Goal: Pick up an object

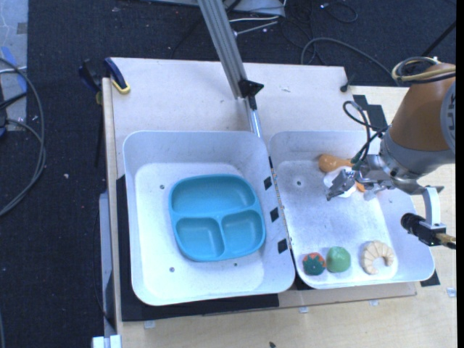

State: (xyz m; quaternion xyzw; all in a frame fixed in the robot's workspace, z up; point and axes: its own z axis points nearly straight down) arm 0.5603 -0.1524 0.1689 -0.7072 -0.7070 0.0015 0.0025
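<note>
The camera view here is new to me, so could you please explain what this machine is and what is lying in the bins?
This is one picture from a fixed camera above a bench, looking down at a slant. The grey and orange shape at the right is a robot arm. Its tool is low in the right bin, next to an orange object. Whether it holds anything is hard to tell from here. Along that bin's near edge lie a red and green piece, a green ball and a croissant, probably toy food. The left bin holds a blue divided tray. The arm's job is to pick up an object.
</note>
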